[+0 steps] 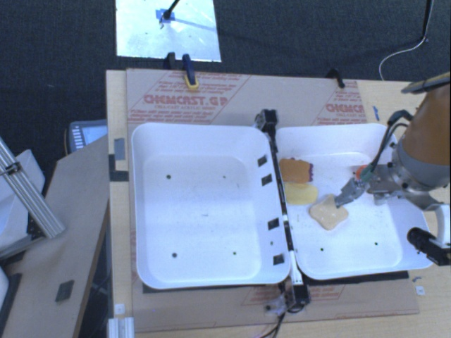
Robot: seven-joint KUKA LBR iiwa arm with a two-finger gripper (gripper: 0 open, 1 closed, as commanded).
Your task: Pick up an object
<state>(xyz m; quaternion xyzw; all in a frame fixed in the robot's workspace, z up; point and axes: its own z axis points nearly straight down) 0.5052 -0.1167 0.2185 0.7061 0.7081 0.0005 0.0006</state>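
Three small things lie in the right bin (352,259). An orange-brown block (296,169) sits near the bin's left wall. A flat pale yellow piece (301,194) lies just in front of it. A cream, bread-like lump (328,214) rests nearer the middle. My gripper (347,195) reaches in from the right, slanting down and left, and its tip is at the upper right edge of the cream lump. Nothing is seen lifted off the bin floor.
The left bin (204,259) stands beside the right one, with a row of black clips (271,189) along the shared wall. The grey arm with its orange band (426,146) hangs over the right bin's right side. A shiny metal sheet (168,20) lies behind the bench.
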